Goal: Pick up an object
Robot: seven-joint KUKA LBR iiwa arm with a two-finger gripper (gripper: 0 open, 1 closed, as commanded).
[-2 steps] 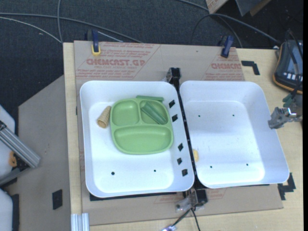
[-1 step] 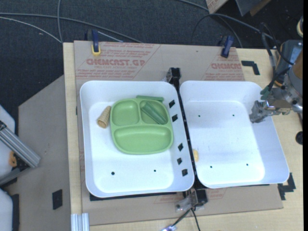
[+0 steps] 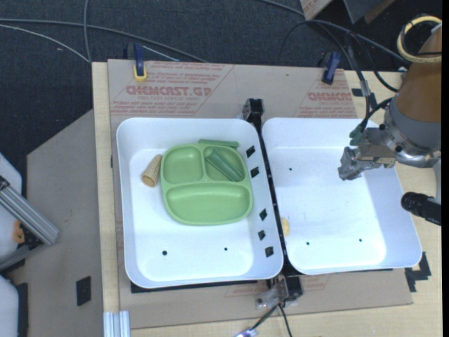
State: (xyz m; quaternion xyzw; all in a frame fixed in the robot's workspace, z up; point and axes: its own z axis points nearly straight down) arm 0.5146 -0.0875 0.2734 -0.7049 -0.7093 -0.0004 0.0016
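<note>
I stood in a robotics lab, or something rigged much like one. Under my gripper [image 3: 349, 168] lay a white bin [image 3: 379, 255], with its twin [image 3: 137, 251] beyond it, both set on a brown board [image 3: 175, 86] still in its printed protective paper and pinned at the far edge by blue clamps [image 3: 139, 60]. Loose black cables [image 3: 91, 20] trailed over the dark carpet [image 3: 49, 83] past the board. An aluminium rail [image 3: 28, 213] lay at the far side.

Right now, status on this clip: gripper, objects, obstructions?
Gripper over right bin, nothing visibly held. Green tray and cone in left bin. Divider between.
</note>
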